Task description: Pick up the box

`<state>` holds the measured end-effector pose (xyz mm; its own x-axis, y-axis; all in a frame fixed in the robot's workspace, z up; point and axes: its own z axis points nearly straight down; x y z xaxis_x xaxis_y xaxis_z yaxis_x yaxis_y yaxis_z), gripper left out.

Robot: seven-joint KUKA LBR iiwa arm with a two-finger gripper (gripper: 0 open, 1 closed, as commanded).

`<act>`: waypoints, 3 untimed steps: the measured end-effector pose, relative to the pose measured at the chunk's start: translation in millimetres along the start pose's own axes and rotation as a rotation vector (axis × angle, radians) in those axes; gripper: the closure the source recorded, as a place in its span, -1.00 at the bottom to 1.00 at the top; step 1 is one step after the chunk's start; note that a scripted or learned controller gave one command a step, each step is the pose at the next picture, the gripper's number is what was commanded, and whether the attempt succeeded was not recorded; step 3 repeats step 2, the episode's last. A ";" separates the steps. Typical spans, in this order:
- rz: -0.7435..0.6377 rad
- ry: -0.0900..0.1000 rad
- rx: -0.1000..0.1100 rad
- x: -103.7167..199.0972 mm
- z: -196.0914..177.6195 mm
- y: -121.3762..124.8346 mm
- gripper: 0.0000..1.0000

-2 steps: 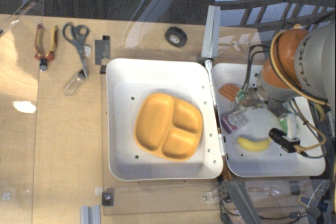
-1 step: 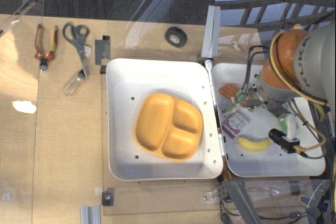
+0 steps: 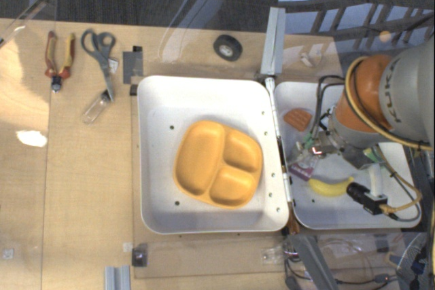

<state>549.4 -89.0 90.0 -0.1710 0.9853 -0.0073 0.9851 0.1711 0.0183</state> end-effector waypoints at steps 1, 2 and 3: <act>-0.002 -0.003 -0.007 -0.5 -11.6 2.9 1.00; 0.082 0.005 0.011 33.4 -119.6 -7.9 1.00; 0.082 0.005 0.011 33.4 -119.6 -7.9 1.00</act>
